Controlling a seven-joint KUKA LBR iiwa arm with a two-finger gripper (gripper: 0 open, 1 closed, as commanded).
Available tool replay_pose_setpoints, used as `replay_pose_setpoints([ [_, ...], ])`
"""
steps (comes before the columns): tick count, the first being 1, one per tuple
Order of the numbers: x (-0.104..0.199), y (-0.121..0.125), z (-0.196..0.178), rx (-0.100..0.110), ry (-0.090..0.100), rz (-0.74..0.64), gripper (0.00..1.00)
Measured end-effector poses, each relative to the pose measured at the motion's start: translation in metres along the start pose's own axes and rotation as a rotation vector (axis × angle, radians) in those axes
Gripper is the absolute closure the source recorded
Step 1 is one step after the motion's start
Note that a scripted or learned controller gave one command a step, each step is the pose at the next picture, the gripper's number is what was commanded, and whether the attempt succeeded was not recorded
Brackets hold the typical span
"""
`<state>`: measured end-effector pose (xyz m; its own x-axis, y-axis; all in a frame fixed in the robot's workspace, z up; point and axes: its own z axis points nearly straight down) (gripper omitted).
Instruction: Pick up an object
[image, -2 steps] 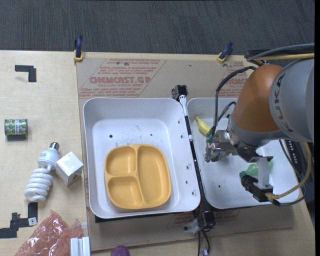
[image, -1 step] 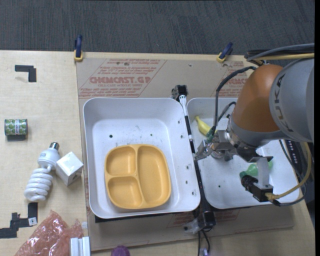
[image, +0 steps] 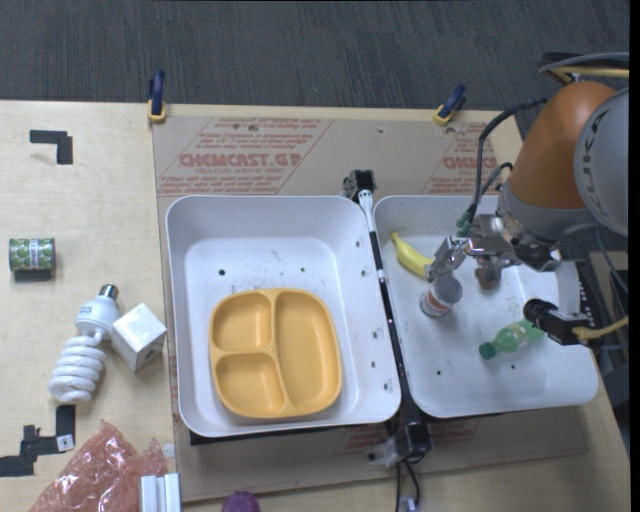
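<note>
In the right bin (image: 560, 385) lie a yellow banana (image: 409, 256) at the back left, a small grey can with a red label (image: 439, 297) beside it, and a green bottle (image: 511, 340) on its side. My gripper (image: 467, 268) hangs over the back of this bin, just right of the banana and above the can. Its fingers stand open with nothing between them. The left fingertip (image: 446, 260) is close to the can's top; whether it touches the can I cannot tell.
The left bin (image: 190, 300) holds a yellow divided plate (image: 275, 352). On the bench to the left are a light bulb (image: 82, 350), a white cube (image: 138, 336), a green tin (image: 31, 256) and a red mesh bag (image: 95, 475).
</note>
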<state>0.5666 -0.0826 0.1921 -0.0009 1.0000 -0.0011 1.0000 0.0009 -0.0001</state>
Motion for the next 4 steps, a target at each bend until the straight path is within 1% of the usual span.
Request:
replay_pose_setpoints([
  [1,-0.031,-0.002,0.062,0.001,0.000,0.000,0.00],
  [2,-0.020,-0.047,0.100,0.000,0.001,0.003,0.00],
  [3,-0.011,-0.089,0.100,0.000,0.001,0.003,0.00],
  [4,-0.012,-0.088,0.090,-0.003,0.000,0.005,1.00],
])
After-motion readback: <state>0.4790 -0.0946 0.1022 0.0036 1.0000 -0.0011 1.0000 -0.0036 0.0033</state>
